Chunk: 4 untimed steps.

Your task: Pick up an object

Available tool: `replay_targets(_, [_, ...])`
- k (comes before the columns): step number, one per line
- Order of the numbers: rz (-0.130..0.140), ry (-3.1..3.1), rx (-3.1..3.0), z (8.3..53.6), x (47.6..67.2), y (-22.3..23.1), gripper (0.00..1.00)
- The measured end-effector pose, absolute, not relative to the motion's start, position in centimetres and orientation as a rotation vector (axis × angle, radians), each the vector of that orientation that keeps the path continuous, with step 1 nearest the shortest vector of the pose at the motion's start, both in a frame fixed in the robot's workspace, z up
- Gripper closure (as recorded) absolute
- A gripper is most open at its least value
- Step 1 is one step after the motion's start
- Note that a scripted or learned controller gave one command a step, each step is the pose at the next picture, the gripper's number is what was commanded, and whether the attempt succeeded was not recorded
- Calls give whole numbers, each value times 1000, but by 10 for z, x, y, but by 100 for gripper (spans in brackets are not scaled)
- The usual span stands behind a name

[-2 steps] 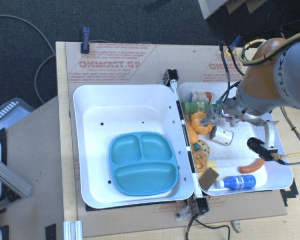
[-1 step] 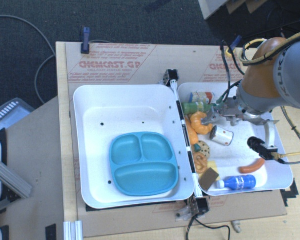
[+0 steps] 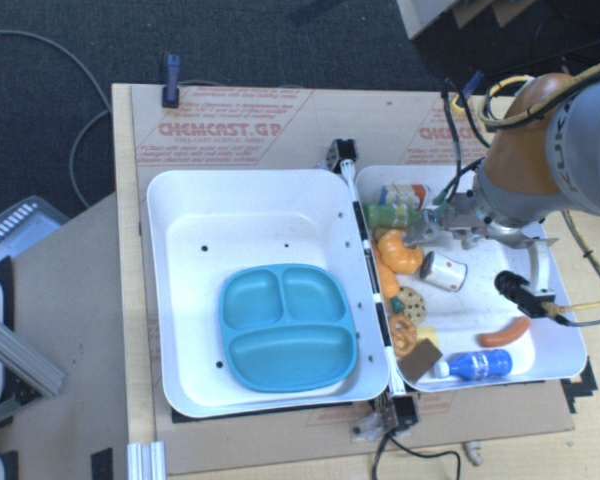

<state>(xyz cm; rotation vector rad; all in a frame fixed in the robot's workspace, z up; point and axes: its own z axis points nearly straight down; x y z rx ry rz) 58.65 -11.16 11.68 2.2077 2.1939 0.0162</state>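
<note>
Pincer (image 3: 432,230): low in right bin (image 3: 560,353), its opening I cannot tell
Left bin (image 3: 180,268): blue plate (image 3: 288,326)

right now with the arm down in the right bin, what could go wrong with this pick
1. The gripper sits low among close-packed items: an orange toy, a green item and a small white-and-dark can. It might nudge or catch a neighbour instead of one clean object.
2. These lie near the divider between the bins, so the arm may bump that wall.
3. The sausage and blue bottle look round and could roll if the bin is jostled.
</note>
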Motion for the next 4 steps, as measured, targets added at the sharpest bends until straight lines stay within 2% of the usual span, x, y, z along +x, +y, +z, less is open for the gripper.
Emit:
replay_targets(1, [9, 2212, 2214, 96, 598, -108, 0])
replay_targets(2, [3, 2218, 2220, 86, 539, -108, 0])
replay_targets(3, [8, 2217, 2219, 96, 540, -107, 100])
replay_targets(4, [0, 2219, 2221, 177, 531, -122, 100])
